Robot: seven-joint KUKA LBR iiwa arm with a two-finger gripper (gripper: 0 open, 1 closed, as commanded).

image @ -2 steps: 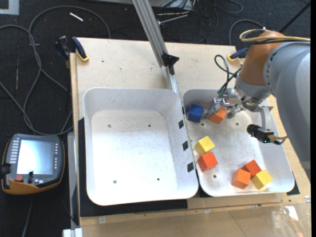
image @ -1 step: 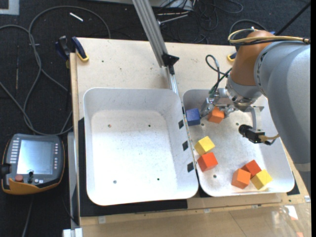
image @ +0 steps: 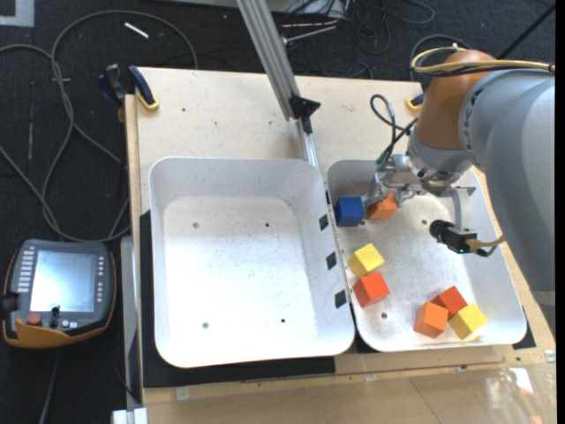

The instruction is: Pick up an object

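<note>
Six cubes lie in the right bin (image: 494, 276); the pincer (image: 388, 193) sits low over an orange cube (image: 382, 207), presumably for grasping; its grip is unreadable.

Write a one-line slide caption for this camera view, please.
Grey arm's gripper lowered beside small orange cube and blue cube in right white bin.

A pale wooden bench (image: 221, 113) stands on dark carpet (image: 53, 104) strewn with black cables (image: 62, 69).
</note>
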